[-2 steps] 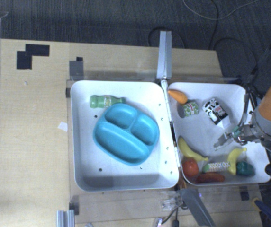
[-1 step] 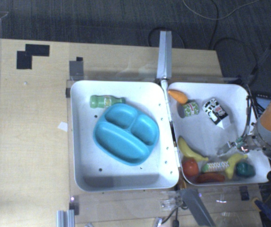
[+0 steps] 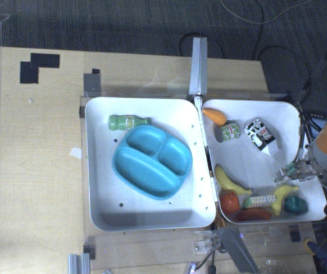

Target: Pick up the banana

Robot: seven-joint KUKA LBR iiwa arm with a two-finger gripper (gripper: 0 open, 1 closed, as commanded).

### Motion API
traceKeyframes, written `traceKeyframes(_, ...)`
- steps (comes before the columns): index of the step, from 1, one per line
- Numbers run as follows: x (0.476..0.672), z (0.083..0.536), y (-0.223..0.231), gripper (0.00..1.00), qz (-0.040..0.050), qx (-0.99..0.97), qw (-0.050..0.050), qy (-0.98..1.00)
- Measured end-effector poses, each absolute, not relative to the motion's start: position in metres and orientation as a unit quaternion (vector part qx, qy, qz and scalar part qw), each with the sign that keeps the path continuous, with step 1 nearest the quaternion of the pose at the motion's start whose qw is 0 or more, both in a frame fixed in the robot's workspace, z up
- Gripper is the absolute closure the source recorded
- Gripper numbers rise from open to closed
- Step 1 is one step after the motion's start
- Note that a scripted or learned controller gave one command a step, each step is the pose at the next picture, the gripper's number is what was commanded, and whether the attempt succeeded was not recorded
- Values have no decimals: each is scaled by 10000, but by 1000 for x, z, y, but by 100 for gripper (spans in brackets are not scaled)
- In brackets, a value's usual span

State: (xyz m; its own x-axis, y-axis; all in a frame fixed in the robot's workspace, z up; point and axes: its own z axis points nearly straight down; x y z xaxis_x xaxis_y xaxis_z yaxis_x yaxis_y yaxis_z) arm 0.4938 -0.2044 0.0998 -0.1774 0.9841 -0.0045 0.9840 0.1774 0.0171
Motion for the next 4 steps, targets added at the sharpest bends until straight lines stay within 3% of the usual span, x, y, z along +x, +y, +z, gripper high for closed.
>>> traceKeyframes(1, 494, 100, -204, 0, 51, 6415, 71, 7671)
traceKeyframes(2, 496, 110, -204, 100, 63, 6406, 93, 7678)
traceKeyframes(3, 496, 110, -204, 0, 63, 6408, 92, 7676)
traceKeyframes(4, 491, 89, -188, 0, 19, 6368, 67, 7710)
